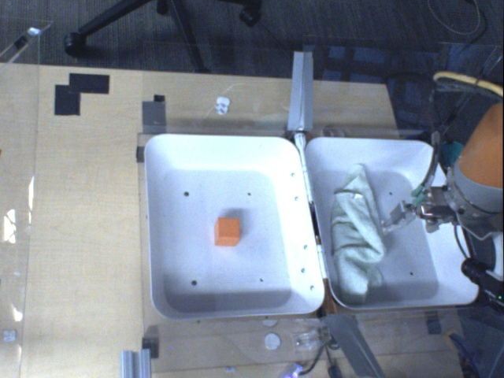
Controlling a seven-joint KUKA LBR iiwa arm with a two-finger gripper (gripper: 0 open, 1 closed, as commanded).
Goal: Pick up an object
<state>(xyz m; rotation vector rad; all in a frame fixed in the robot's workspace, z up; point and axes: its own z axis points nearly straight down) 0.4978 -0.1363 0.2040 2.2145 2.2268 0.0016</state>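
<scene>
The pale wooden bench point(79, 235) carries two shallow white plastic bins with rounded corners, set side by side and touching along a shared edge. The left bin point(181, 290) has a smooth matte floor dotted with a few small dark holes. The right bin point(409, 286) has the same finish and holds a crumpled grey-white cloth point(356, 231), soft and folded into a long lump lying lengthwise against the bin's left wall.

The grey arm with its orange band point(482, 152) reaches over the right bin's right rim, and the two-finger gripper point(398, 217) sits low inside that bin, just beside the cloth's right flank. Nothing lies between its fingers; whether the jaws are spread or pressed together I cannot tell, since the tips are small and blurred against the white floor.

By my reading the step in hand is the approach, with no grasp made yet. The next move seems to call for shifting the tips onto a raised fold of the cloth and then closing; limp fabric gives a thin, slippery purchase, so a pinch on a ridge looks safer than one at the edge.

The small orange cube point(227, 231), crisp-edged and probably foam or wood, rests alone near the middle of the left bin, well apart from the gripper.
</scene>
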